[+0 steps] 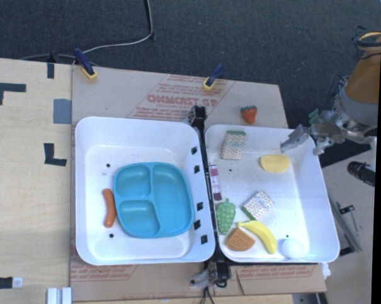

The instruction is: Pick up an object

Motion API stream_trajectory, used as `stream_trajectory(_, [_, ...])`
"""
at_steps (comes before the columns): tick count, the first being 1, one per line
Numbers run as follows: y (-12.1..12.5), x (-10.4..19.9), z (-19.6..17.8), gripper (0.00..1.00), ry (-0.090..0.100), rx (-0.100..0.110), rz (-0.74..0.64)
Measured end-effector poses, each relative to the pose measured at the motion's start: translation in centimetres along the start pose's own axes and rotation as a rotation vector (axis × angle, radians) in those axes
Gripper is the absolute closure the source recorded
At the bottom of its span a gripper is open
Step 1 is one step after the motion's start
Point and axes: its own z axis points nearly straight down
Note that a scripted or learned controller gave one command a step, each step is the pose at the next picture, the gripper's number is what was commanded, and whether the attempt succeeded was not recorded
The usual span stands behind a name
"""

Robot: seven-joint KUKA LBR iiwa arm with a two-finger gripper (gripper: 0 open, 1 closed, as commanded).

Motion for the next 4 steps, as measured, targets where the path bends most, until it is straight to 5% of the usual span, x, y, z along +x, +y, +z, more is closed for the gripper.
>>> stream_trajectory(1, [4.4, 4.3, 8.5, 0.0, 0.002, 0.003, -0.001])
stream_trajectory(2, [4.0, 10.1, 12.9, 0.0, 0.0, -0.001, -0.001])
stream_trajectory(3, [4.8, 11.9, 13.0, 0.0, 0.0, -0.002, -0.001])
stream_trajectory(4, [4.8, 11.9, 12.1, 1.0, -0.002, -0.001, -0.002])
